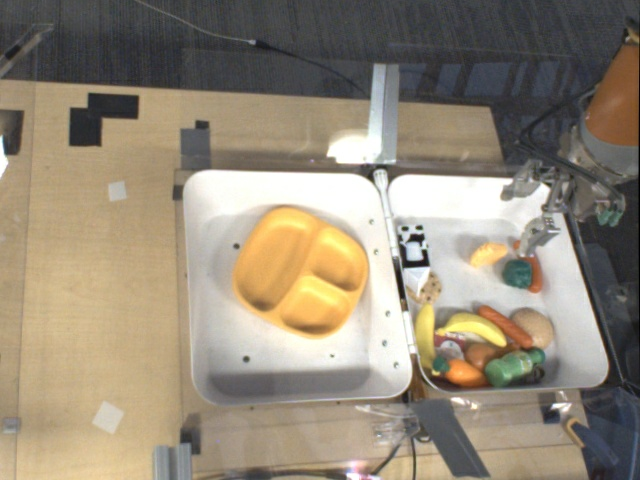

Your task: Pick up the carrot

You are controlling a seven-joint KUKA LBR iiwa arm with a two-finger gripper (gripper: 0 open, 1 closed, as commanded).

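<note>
Left bin (200, 298): yellow divided plate (300, 269) lies in middle. Right bin (590, 338): pile of toy food at near edge, banana (470, 326) on left side of it, long orange carrot (505, 327) just right of banana, between it and brown potato (533, 326). Gripper (540, 230) hangs over far right part of bin, above small green-orange piece (522, 273), well apart from carrot. Jaw state: cannot tell.

No legible text or labels anywhere

Open floor spans the right bin's (590, 298) upper half (toy food (485, 346) crowds its lower end).
</note>
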